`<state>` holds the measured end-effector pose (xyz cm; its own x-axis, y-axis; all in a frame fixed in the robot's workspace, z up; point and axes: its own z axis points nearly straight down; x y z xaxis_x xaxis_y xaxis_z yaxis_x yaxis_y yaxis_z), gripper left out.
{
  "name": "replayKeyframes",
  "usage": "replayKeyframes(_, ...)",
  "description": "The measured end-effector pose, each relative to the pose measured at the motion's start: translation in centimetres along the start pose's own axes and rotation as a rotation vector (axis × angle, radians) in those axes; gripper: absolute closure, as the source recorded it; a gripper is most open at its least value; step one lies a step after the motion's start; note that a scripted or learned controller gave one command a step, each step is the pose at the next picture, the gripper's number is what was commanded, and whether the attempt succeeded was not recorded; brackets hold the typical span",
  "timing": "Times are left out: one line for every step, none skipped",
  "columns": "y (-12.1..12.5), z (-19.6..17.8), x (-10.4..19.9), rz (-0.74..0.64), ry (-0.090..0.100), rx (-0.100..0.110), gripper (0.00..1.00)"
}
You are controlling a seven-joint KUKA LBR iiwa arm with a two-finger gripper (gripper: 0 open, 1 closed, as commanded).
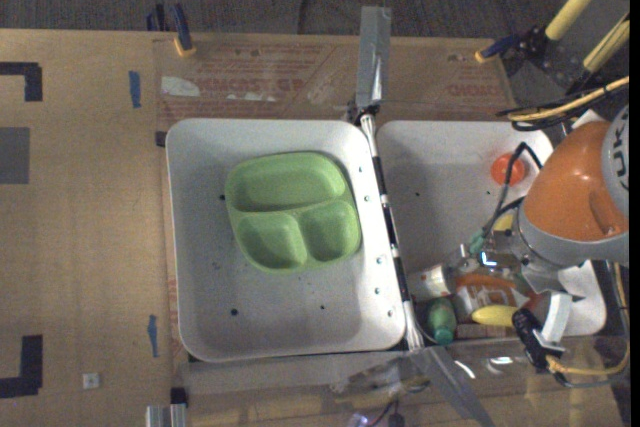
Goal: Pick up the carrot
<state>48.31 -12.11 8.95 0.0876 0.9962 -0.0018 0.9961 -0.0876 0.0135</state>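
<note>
White plastic forms the two shallow bins on the wooden desk (90, 215), which stand side by side and touch along a shared edge. The grey arm (560, 250), with its orange band (575, 195) above the wrist, reaches over the right bin (440, 165), and the tool (485, 263) hangs low over that bin's near end; whether it is open or closed cannot be told, because the wrist and cabling hide its tip. The carrot (487, 296), an orange piece partly blurred, lies on the bin floor just below the tool in the picture, close to it; nothing shows it gripped. A yellow banana-like object (495, 316) lies just past the carrot, further from the tool on the same side. A pale can-like object (430, 279) sits just to the tool's picture-left, and a green object (441, 319) lies below that, against the bin's near wall. A round orange object (503, 168) rests well apart from the tool, toward the far end of the right bin, beside a black cable (522, 155). The left bin (200, 315) lies well to the tool's picture-left and holds a green divided plate (290, 185) with three compartments. Blue tape marks (134, 87) sit on the desk beyond the left bin, farthest from the tool.
</note>
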Motion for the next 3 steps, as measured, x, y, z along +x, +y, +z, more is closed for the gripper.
replayKeyframes(0.2,-1.0,-0.1,0.003,-0.005,-0.008,1.00)
replayKeyframes(4.9,-4.4,-3.3,0.309,-0.001,0.014,1.00)
replayKeyframes(4.9,-4.4,-3.2,0.309,-0.001,0.014,0.00)
